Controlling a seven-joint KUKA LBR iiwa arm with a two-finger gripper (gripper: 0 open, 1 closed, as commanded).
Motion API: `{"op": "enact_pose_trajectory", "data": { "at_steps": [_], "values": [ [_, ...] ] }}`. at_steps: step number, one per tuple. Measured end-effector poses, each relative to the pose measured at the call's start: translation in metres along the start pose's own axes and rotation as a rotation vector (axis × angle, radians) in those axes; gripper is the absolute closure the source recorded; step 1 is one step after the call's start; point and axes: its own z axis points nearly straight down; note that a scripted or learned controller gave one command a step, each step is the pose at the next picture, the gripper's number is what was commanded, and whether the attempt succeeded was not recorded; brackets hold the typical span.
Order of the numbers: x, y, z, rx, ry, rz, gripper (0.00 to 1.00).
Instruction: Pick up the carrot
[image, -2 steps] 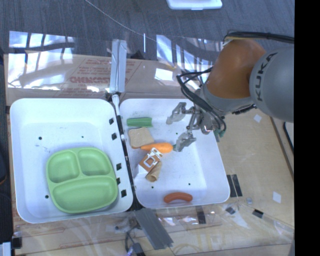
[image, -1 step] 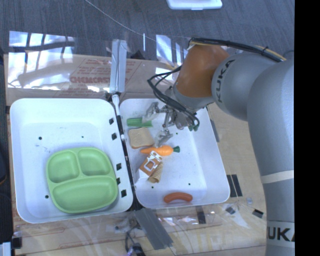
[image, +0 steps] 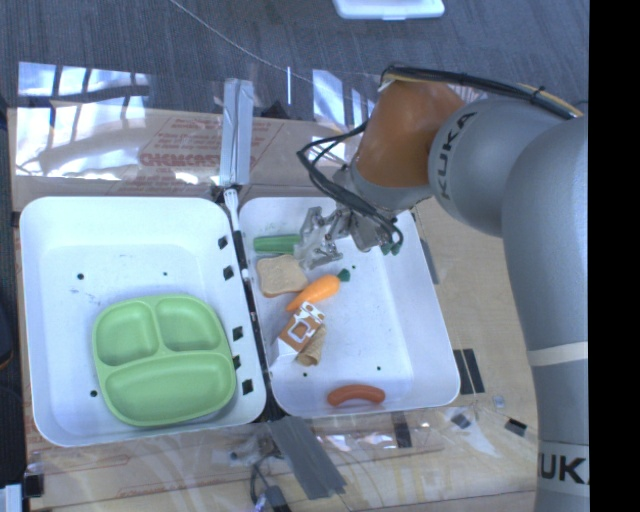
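Tool hovering above the carrot

The tool (image: 322, 243) is hanging just above the carrot (image: 316, 291), grip state unclear; crowding bread slice (image: 280, 274) is risking a mis-grab.

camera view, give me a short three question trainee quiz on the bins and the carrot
1. True or false: the small orange toy carrot lies in the right white bin.
2. Which bin holds the light green three-compartment plastic tray? A left, B right.
3. Fill in: the tan toy bread slice lies ___ of the carrot in the picture.

Key: 1 true. 2 A. 3 left. The gripper hangs above the bread and carrot.
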Motion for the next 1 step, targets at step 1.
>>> {"op": "enact_pose_trajectory", "data": {
  "at_steps": [1],
  "values": [
    [0.0034,0.0394,-0.1967,0.005,-0.012,-0.142,1.0]
  ]
}}
